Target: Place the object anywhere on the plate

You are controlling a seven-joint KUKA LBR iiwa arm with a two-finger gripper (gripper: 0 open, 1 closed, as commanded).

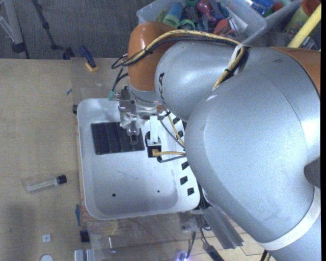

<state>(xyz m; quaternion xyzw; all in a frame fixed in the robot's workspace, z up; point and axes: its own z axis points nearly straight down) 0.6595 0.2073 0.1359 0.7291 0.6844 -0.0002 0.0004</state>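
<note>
Arm over white bin, claw above a dark ridged item.

One white bin (pixel 102 204) is in view, shallow, round-cornered, its right side covered by the grey arm (pixel 244 127). One dark rectangular item (pixel 114 137) lies flat in the bin's upper left part, black to charcoal, with lengthwise ridges; whether it is the plate or the object cannot be told. One claw (pixel 132 133) hangs over that item's right end; its fingers are too small and dark against the item to tell whether they are parted, closed or gripping anything. One clear vial (pixel 45 182) with a black cap lies on the table (pixel 35 102), left of the bin and apart from it. One clear tub (pixel 201 15) of mixed coloured items stands at top, cut off by the frame edge.
</note>
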